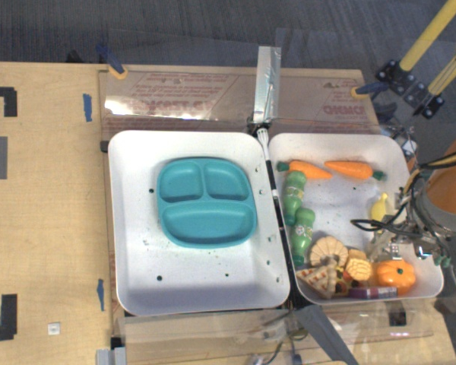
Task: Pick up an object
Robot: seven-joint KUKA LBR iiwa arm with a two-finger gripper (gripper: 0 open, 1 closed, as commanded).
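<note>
A robotics lab: a plywood bench [45, 204] with black tape markers [1, 101], two white bins [137, 280] of toy food [342, 169], loose cables [410, 219].

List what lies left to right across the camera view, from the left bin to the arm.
Teal divided plate → green toy vegetables → left carrot → right carrot → orange pumpkin toy → arm's orange band.

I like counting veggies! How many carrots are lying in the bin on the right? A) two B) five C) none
A: two orange carrots lie end to end along the far wall of the right bin.
</note>
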